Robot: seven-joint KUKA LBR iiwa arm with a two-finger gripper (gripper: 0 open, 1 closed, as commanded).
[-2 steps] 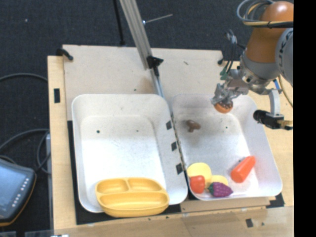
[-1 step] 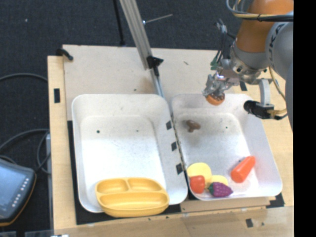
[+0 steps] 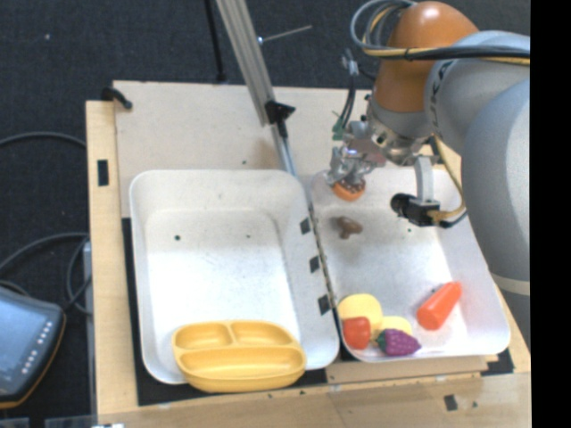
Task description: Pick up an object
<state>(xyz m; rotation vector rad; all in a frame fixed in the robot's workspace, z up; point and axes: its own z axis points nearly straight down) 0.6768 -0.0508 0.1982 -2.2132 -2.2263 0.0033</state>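
Two-finger gripper point(image 3: 350, 178) at upper centre-right is clamped on a small round orange object point(image 3: 347, 189), held above the right white bin point(image 3: 464, 292). Judgement: lift straight up, slowly; grip looks shallow, avoid swinging.

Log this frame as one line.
gripper: over right bin, far end | holding: small orange object | left bin: yellow tray | carrot: right bin

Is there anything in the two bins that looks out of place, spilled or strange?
Nothing looks spilled or damaged. The yellow divided tray lies at the left bin's near edge. In the right bin, toy foods cluster near the front, and a small brown piece lies alone below the gripper.
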